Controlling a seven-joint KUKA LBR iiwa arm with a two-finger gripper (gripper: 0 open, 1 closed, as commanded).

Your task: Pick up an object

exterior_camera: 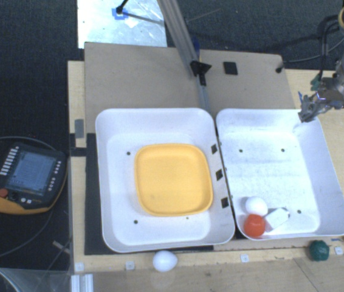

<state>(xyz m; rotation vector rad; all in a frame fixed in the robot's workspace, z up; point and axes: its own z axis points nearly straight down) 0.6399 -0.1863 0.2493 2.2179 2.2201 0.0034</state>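
I saw the red ball point(255, 225) lying in the near corner of the right bin point(318, 163), touching a white ball point(256, 205) and a white block point(277, 216). The gripper point(309, 109) hung over that bin's far edge, well apart from the ball; I couldn't tell its opening. Left of that bin, a yellow plate point(173, 178) filled the other bin point(114, 163).
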